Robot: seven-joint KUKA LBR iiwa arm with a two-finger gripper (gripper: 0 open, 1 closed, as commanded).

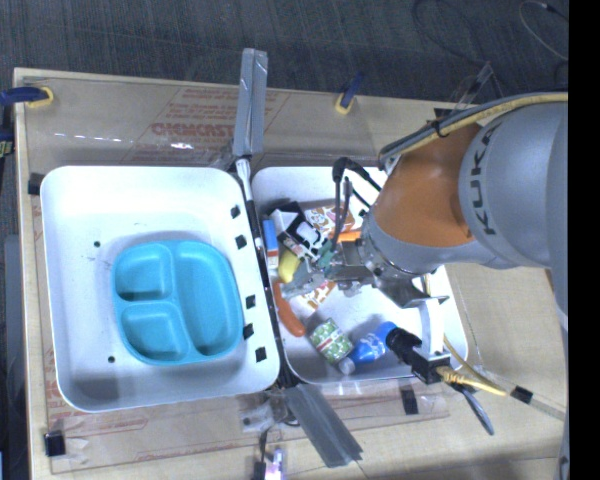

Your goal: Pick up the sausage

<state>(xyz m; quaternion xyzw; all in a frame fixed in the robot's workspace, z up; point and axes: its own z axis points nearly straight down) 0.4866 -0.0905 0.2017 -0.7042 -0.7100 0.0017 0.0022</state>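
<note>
Gripper (318,271) low in right bin (458,320) clutter, beside orange sausage (289,317); finger state cannot be told, probably positioned for a grasp.

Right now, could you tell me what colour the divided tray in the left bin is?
The divided tray is light blue, plain, clearest in the camera view.

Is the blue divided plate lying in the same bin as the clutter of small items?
No, the blue divided plate lies alone in the left bin, while the small items sit in the right bin under the arm.
</note>
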